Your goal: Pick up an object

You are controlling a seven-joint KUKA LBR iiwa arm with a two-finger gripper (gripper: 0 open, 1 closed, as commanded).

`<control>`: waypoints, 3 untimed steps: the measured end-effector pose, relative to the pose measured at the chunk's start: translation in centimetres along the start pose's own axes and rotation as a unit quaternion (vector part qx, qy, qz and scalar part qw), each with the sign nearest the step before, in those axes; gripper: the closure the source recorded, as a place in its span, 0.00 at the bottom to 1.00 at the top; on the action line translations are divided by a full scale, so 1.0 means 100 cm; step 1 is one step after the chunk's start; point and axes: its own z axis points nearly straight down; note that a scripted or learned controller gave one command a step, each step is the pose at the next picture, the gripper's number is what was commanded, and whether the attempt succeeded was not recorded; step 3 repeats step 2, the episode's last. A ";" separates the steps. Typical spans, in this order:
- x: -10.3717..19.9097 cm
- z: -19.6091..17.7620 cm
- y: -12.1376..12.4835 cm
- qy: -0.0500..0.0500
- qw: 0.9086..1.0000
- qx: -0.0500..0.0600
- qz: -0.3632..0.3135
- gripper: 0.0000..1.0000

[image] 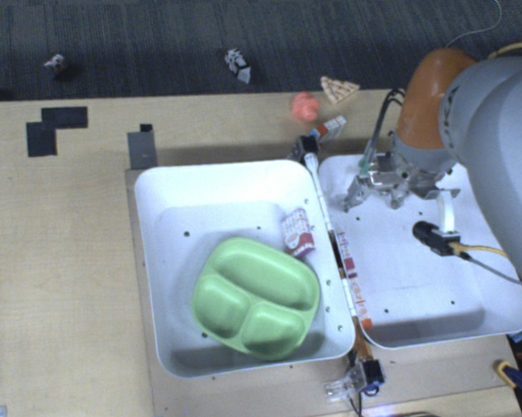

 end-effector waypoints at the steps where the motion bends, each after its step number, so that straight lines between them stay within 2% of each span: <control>1: -0.027 -0.002 -0.104 0.000 1.000 0.000 0.001 0.00; 2: -0.048 -0.111 -0.162 0.000 1.000 0.000 0.001 0.00; 3: -0.048 -0.111 -0.162 0.000 1.000 0.000 0.001 0.00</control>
